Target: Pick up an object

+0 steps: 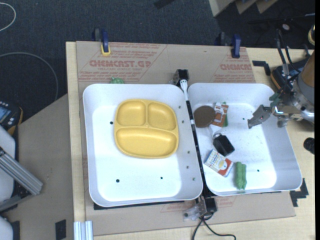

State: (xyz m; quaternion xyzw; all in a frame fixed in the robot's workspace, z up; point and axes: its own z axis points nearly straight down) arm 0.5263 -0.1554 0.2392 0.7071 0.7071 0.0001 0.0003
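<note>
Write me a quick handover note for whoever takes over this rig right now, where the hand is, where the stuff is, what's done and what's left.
Hand: over the right bin's upper right, with nothing visibly held.
Right bin: brown disc, small printed packet, black block, white and orange packet, green piece, all lying on the bin floor.
Left bin: yellow divided plate.
Done: nothing picked.
Left: choose an object, descend, grasp, lift.
</note>
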